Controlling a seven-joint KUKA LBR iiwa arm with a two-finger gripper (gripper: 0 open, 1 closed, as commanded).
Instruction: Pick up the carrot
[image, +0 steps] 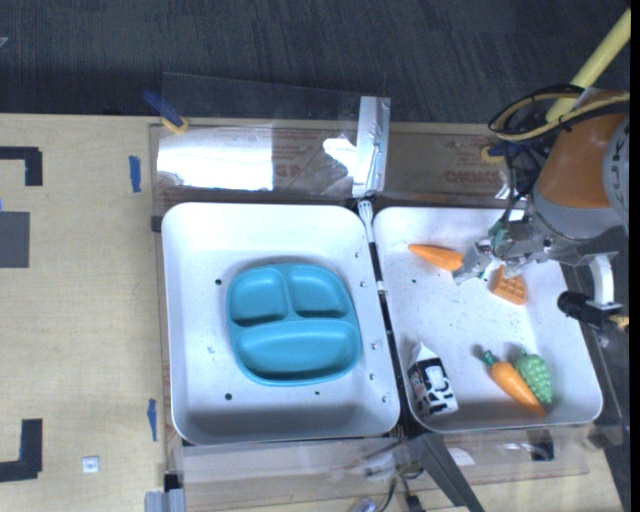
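Carrot (436, 256) lies flat at the far left of the right bin (455, 330). Gripper (487, 256) sits at its thick right end; can't tell its state or whether it has hold. Looks like light, stiff, slick plastic with a taper; I'd grab mid-body, across the width.

bins (200, 240): glossy white plastic | tray (293, 322): smooth blue plastic | bench (70, 300): matt wood

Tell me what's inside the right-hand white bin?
In the right bin: an orange carrot piece by the gripper, a waffle-like toy, a carrot touching a green bumpy toy, and a black-and-white carton. The arm covers the far right corner.
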